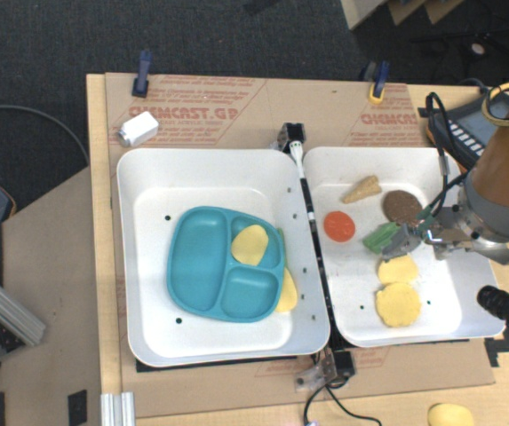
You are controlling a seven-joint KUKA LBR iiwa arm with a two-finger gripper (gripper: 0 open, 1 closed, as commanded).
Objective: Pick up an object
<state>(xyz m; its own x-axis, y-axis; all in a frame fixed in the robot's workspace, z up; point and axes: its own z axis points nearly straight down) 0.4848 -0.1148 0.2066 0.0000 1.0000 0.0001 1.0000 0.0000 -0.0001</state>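
Reaching in from the frame's right edge, the arm (503, 185) sets its gripper (407, 233) low in the right bin (343, 318), fingers closed on a green piece (381, 237), flat and leaf-like, beside the red disc (339, 226).

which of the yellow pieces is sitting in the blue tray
The yellow piece in the blue tray's upper right compartment; another lies beside the tray, two in the right bin.

This is a robotics lab. A cardboard-topped bench (236, 105) carries two white bins (139, 238), clamped at its far edge. Cables (23, 122) trail over dark carpet (192, 25).
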